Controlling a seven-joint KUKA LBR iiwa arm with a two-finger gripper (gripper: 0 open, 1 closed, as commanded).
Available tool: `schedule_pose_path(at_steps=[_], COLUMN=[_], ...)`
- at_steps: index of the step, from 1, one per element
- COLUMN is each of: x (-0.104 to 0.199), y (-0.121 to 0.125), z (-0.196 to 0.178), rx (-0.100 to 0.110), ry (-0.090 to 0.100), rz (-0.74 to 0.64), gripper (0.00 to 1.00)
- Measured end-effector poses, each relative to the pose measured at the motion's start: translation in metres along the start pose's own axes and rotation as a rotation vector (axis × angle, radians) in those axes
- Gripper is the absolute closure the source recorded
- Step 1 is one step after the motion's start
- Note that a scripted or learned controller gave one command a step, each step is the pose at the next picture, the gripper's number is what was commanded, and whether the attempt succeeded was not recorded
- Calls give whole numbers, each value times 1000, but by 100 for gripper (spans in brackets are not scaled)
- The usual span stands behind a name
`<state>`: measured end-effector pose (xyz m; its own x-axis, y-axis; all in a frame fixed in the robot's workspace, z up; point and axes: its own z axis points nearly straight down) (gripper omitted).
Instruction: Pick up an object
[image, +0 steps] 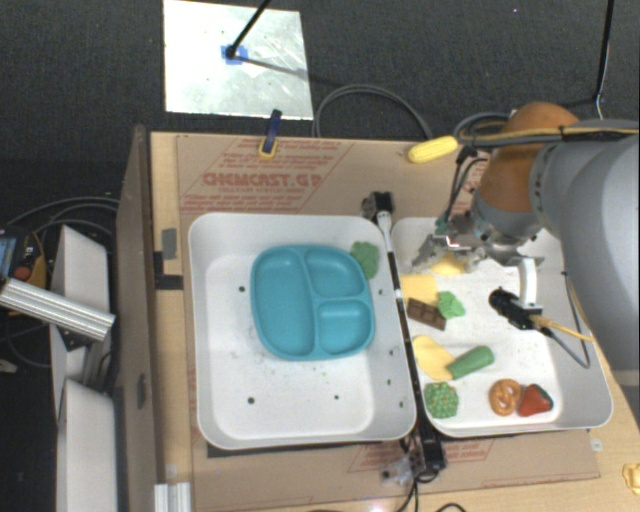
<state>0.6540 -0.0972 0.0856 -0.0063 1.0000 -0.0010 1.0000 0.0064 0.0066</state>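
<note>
My gripper (447, 250) hangs low over the far left corner of the right bin (575, 385). A small yellow piece (449, 267) lies right under it, partly hidden. Just in front lie a yellow wedge (420, 288), a brown block (426, 315) and a small green piece (451, 304). Nearer the front edge are a pale yellow piece (431, 355), a green cucumber (471, 361), a green broccoli (441, 399), an orange pretzel (505, 396) and a red strawberry (536, 400).
The left bin (225, 390) holds a blue divided plate (310, 300), with a green leafy piece (366, 258) at the plate's far right corner. A yellow object (432, 150) lies on the cardboard behind the bins. The arm (590, 230) covers the right bin's far right side.
</note>
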Motion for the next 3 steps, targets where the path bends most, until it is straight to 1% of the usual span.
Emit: schedule_pose_path(at_steps=[1, 2, 3], x=[77, 4, -36], y=[-47, -82, -145], z=[-106, -28, 2], rx=[-2, 13, 11], ry=[5, -1, 1], rz=[-5, 12, 10], gripper=[0, 0, 0])
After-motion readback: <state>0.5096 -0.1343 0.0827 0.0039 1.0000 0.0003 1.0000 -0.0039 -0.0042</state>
